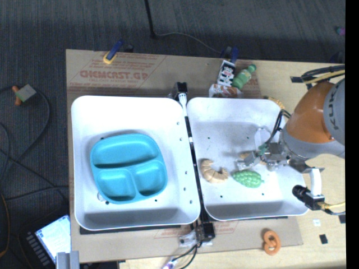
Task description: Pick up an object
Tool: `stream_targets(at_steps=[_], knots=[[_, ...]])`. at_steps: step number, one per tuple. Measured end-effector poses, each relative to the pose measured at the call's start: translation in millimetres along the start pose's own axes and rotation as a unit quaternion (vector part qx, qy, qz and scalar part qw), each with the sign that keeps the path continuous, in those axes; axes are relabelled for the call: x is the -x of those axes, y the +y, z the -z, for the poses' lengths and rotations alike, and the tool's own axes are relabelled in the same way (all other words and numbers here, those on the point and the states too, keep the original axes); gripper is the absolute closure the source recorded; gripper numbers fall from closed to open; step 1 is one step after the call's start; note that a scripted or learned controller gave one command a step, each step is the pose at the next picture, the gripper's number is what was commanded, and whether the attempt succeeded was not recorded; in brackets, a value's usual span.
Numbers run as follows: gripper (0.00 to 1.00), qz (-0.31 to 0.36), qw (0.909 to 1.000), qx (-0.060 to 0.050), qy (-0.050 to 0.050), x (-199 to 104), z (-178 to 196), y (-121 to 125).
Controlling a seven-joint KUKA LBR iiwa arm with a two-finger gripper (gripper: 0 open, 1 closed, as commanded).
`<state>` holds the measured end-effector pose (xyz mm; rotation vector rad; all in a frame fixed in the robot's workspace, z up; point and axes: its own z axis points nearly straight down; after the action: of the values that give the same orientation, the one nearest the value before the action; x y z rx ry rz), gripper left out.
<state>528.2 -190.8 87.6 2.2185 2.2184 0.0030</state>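
Over right bin [224, 114]: gripper [259, 157] by green toy [247, 178] (croissant [213, 172] nr).

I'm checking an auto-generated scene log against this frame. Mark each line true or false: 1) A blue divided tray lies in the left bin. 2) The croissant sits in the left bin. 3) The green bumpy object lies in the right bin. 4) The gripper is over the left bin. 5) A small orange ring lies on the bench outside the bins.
1) True: the blue divided tray lies in the left bin.
2) False: the croissant sits in the right bin.
3) True: the green bumpy object lies there, beside the croissant.
4) False: the gripper is over the right bin.
5) True: the orange ring lies on the bench.
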Motion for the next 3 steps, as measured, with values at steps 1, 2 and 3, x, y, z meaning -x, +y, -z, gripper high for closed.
stream_targets(at_steps=[1, 2, 3], knots=[[0.00, 0.000, 1.0000, 0.002, -0.001, -60.3, 0.0, 4.0], [0.00, 0.000, 1.0000, -0.003, 0.001, -45.7, 33.2, -36.9], [1.00, 0.000, 1.0000, -0.002, 0.001, -46.1, 43.3, -36.0]])
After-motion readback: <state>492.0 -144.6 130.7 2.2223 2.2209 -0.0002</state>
